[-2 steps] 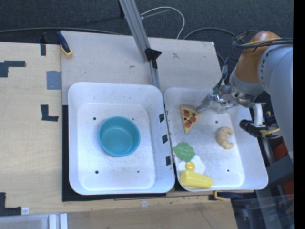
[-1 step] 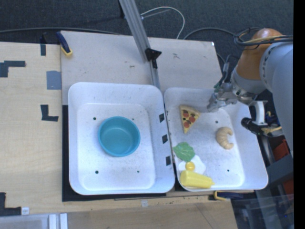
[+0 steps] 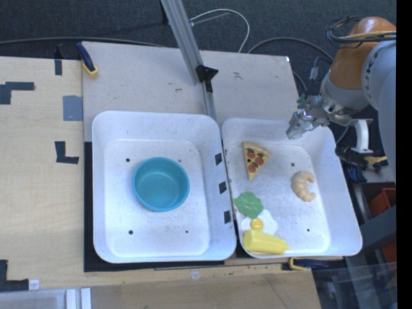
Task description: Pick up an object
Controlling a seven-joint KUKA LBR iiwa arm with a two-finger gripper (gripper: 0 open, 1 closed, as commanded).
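Observation:
The right bin point(image 3: 335, 172) holds a pizza slice toy point(image 3: 254, 159), a tan croissant point(image 3: 304, 185), a green leaf piece point(image 3: 248, 204), a fried egg point(image 3: 262, 224) and a yellow piece point(image 3: 264, 243) at the bin's front edge. A blue bowl point(image 3: 161, 183) sits in the left bin point(image 3: 109, 172). My gripper point(image 3: 297, 128) hangs over the far rim of the right bin, up and right of the pizza slice, with nothing visible between its fingers.
A slanted metal pole point(image 3: 187, 34) rises behind the bins, with its black clamp near the seam between them. Cables loop on the board behind the right bin. A yellow-and-blue clamp point(image 3: 87, 60) sits at the board's far left corner.

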